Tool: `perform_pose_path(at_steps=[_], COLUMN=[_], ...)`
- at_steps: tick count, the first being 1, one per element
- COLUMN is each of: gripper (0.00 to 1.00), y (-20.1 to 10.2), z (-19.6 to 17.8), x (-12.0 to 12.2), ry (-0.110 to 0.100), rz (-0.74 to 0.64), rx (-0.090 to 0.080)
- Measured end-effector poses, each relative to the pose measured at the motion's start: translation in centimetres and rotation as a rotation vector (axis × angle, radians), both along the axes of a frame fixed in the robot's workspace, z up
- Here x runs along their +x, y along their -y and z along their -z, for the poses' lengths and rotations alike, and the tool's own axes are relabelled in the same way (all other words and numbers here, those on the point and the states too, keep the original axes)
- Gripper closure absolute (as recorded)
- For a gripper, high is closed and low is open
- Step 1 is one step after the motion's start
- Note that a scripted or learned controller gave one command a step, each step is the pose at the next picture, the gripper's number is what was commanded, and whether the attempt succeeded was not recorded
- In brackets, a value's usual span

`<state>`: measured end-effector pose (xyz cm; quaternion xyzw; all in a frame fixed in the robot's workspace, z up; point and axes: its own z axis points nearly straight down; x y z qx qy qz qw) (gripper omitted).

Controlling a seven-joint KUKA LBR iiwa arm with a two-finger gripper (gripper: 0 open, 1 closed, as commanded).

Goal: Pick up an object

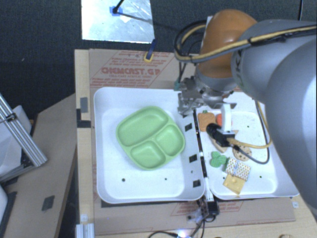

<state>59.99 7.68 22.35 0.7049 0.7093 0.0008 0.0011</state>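
My gripper [187,104] hangs low over the top of the divider between the two bins, at the upper left corner of the right bin [262,185]. Just to its right an orange piece [206,118] lies in that bin. Further down the right bin hold a small green toy [216,159], a round brown cookie [241,153], a patterned square cracker [240,169] and a yellow cracker [234,183]. A green three-part plate [150,137] lies in the left bin [111,182]. Nothing is seen between the gripper's fingers.
The grey arm with its orange band [223,38] covers the upper right of the view and hides part of the right bin. Black clips [192,158] run along the divider. A cardboard sheet [129,71] lies behind the bins.
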Motion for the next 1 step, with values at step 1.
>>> perform_pose_path(at_steps=[1], gripper=[1.00], y=[1.19], z=[-0.76], x=[0.53], ry=[-0.001], rz=[0.006], rx=[0.000])
